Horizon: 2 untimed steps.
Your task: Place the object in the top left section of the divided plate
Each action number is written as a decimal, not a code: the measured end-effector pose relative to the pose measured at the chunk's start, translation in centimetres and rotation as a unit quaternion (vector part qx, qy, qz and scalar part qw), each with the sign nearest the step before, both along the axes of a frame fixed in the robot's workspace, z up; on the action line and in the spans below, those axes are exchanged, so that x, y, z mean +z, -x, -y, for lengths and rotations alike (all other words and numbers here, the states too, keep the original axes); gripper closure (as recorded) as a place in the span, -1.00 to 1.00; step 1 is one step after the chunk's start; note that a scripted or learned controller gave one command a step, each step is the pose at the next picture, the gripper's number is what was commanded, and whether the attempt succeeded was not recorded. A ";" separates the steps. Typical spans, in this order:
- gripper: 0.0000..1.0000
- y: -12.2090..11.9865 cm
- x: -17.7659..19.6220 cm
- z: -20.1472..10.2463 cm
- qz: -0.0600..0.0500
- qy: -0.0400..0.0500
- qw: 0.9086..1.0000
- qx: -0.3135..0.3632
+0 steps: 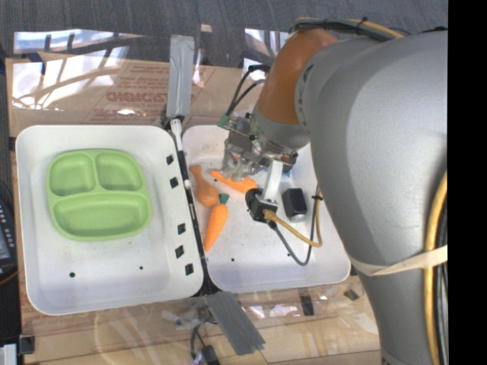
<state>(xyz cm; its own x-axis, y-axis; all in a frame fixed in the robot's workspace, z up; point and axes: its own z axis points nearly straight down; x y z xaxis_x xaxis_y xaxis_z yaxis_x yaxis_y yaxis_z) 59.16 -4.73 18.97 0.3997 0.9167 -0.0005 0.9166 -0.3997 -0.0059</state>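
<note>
I see the tool (242, 169) low in the right white bin (319, 268), over orange plastic carrots (215, 224) crowding its left wall; grip state unclear. Green divided plate (97, 194) sits in left bin (46, 280), open margin around.

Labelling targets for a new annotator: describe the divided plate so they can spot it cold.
Start at the left bin of the two white ones. The plate lies flat in its upper half, apart from the carrots, which are in the right bin. It is pale green and rounded, with two small sections above one wide one.
</note>
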 end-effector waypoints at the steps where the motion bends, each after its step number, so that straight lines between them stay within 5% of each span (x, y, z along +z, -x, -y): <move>1: 1.00 4.4 -5.5 6.7 -0.003 0.001 0.995 -0.097; 2: 1.00 -0.1 2.7 -1.6 -0.001 0.001 0.999 -0.054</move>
